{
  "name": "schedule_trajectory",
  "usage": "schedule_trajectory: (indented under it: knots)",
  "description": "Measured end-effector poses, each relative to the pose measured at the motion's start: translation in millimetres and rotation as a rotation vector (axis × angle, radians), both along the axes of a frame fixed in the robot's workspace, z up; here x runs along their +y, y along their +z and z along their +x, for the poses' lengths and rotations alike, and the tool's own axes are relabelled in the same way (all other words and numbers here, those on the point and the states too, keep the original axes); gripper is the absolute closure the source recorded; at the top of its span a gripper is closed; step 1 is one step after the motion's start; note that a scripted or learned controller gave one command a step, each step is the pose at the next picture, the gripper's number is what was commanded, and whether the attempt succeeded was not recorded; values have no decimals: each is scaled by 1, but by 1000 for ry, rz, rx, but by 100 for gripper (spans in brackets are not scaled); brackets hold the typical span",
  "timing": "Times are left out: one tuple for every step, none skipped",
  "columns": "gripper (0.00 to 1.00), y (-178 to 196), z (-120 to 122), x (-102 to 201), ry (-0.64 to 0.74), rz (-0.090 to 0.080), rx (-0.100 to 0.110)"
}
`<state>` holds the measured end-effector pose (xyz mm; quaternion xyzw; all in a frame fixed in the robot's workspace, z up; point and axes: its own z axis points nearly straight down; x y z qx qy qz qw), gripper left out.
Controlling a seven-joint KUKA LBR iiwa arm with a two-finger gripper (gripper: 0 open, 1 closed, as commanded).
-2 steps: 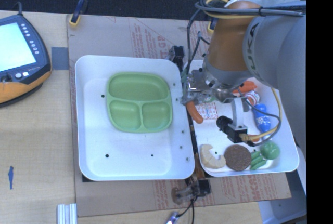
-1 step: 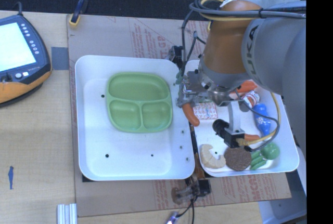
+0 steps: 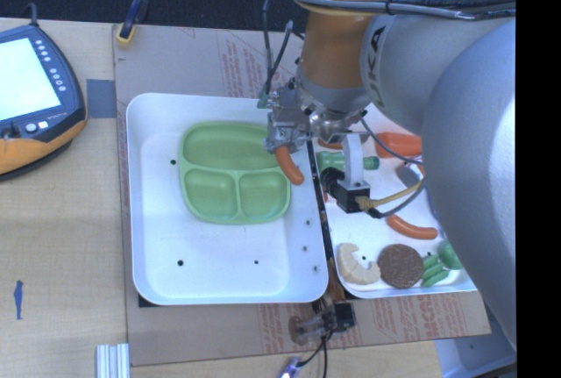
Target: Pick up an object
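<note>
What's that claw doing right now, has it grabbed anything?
Gripper: closed on an orange sausage, which hangs from its fingers over the right edge of the green tray.

At the left edge of the frame a teach pendant (image 3: 31, 96) with an orange body and a pale screen lies on the wooden bench (image 3: 61, 236). A brown cardboard sheet (image 3: 202, 60) with faint red print covers the bench's middle. At that sheet's upper left corner sits a small blue and yellow clamp (image 3: 130, 21). A strip of grey tape (image 3: 100, 97) lies just right of the pendant. Low on the left, a small blue mark (image 3: 18, 298) shows on the wood. A ribbed metal piece (image 3: 112, 360) pokes in at the bottom edge.
</note>
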<state>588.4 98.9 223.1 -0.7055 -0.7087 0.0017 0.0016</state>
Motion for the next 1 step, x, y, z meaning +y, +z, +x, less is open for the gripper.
schedule_trajectory:
  knots:
    - [100, -9, 25, -65, -3, -1, -2]
